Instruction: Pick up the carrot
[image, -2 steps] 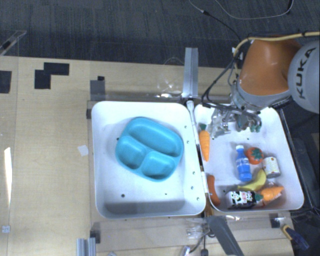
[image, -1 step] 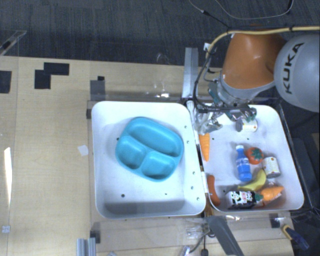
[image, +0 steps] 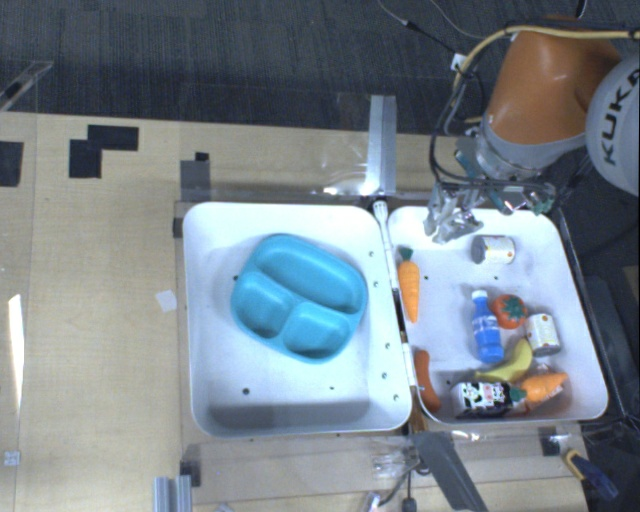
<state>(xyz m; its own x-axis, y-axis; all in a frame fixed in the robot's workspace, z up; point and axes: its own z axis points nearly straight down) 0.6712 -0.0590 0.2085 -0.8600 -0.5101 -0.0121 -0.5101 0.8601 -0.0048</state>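
The carrot (image: 408, 288) is orange with a green top. It lies lengthwise against the left wall of the right bin (image: 570, 262), green end pointing to the back. My gripper (image: 450, 222) hangs over the back left part of that bin, up and to the right of the carrot and apart from it. Its fingers stand open with nothing between them.
In the right bin are a silver can (image: 493, 249), a blue bottle (image: 486, 328), a red fruit (image: 511, 310), a white can (image: 543, 333), a banana (image: 512, 360), an orange item (image: 545, 386), a black-and-white item (image: 484, 397) and a red sausage-like piece (image: 422, 368). A blue divided plate (image: 298, 296) lies in the left bin (image: 210, 400).
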